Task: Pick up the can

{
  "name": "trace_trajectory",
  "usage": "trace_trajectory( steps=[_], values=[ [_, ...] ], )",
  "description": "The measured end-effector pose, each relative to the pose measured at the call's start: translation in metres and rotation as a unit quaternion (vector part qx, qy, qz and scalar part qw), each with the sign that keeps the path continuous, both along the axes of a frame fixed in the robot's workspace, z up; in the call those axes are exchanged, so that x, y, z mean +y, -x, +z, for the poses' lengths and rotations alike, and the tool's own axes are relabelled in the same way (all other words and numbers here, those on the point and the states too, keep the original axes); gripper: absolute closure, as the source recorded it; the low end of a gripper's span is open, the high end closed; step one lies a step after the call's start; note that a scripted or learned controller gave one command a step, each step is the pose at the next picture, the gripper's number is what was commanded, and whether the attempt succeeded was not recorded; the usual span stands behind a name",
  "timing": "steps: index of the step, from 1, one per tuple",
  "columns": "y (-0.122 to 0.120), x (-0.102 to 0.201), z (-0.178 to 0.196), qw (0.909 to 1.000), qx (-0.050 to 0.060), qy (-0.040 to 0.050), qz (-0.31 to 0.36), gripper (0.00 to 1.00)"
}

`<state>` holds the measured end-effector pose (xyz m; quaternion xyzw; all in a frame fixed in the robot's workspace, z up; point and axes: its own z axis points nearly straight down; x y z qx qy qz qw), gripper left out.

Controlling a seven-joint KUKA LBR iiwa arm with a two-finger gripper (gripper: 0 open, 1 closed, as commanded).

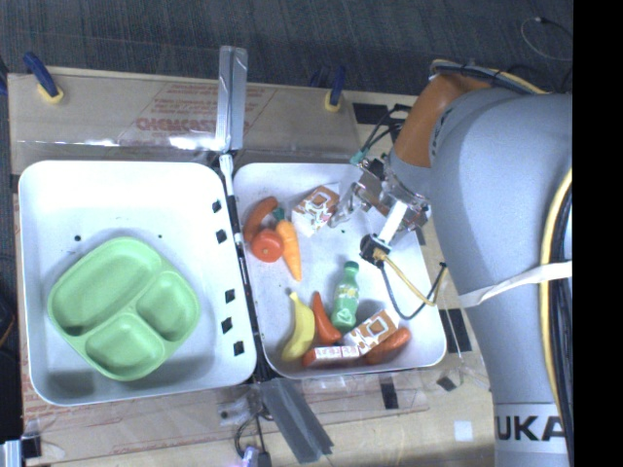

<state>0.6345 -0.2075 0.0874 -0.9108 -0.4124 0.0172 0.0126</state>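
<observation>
My gripper [364,196] hangs low over the back right part of the right bin [421,350], under the arm's orange band. Just left of it lies a small white and brown labelled pack [316,208], close to touching the gripper. I cannot make out a plain can among the items; the wrist hides whatever lies directly below it. A similar white and brown pack [371,331] lies near the bin's front wall.
The right bin also holds a tomato [267,246], a carrot [288,249], a green bottle [346,298], a banana [300,331] and a sausage [387,344]. A green divided plate [122,307] lies in the left bin [39,193]. A yellow cable [409,290] loops below the wrist.
</observation>
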Motion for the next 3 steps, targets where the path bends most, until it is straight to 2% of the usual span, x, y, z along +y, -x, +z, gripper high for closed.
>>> trace_trajectory(
  steps=[1, 2, 3],
  values=[
    [-0.004, 0.003, 0.009, 1.0, -0.007, 0.0014, 0.005, 1.0],
    [-0.003, 0.005, 0.016, 0.9999, -0.004, 0.0003, 0.009, 1.0],
    [-0.012, 0.004, 0.002, 0.9964, -0.016, 0.0043, -0.083, 1.0]
  ],
)
